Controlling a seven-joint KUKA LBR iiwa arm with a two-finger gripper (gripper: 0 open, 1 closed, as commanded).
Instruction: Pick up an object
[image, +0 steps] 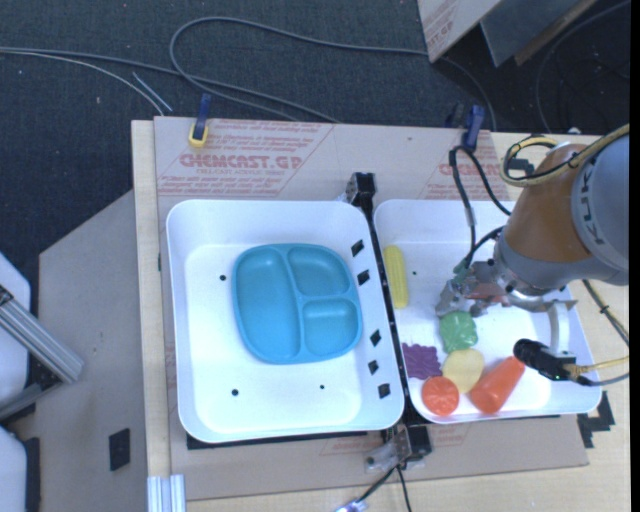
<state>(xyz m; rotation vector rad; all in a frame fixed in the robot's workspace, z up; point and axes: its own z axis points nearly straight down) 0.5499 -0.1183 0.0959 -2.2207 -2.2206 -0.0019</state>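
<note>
The right bin holds several toy foods. A yellow corn cob lies along its left wall. A green piece sits mid-bin, with a pale yellow piece, a purple grape bunch, a red-orange tomato and an orange carrot near the front edge. My gripper hangs just above the green piece, its tips close to that piece's top. The arm's grey wrist and orange band cover the bin's right side.
The left bin bears a blue divided plate. A black divider with clips runs between the bins. Cables trail over the right bin's back. A black connector sticks out near the carrot.
</note>
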